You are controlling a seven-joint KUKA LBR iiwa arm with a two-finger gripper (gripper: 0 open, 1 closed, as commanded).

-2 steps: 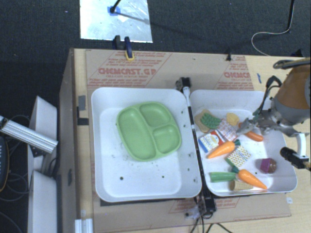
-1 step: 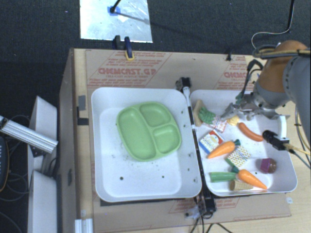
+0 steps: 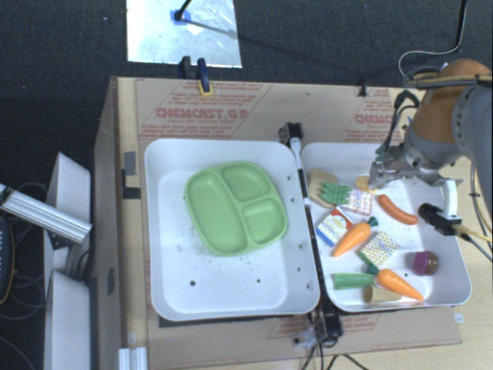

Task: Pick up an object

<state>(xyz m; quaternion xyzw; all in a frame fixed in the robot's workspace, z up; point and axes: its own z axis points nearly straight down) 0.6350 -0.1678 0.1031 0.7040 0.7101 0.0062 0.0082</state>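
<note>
Claw hovering low over the right bin's back edge.

The claw (image 3: 383, 172) is sitting at the bin's twelve o'clock; whether it is open or closed cannot be told. Toys are lying from its six to nine o'clock: a sausage (image 3: 396, 209), two carrots (image 3: 351, 239) (image 3: 399, 283), a purple plum (image 3: 424, 263). The left bin (image 3: 166, 230) is carrying a green divided plate (image 3: 235, 206).

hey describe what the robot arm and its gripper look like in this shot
The arm is grey and rounded, with an orange band above the wrist. Thin cables loop around its upper part. The gripper is a small dark metal piece at the arm's tip, too blurred for finer detail.
</note>
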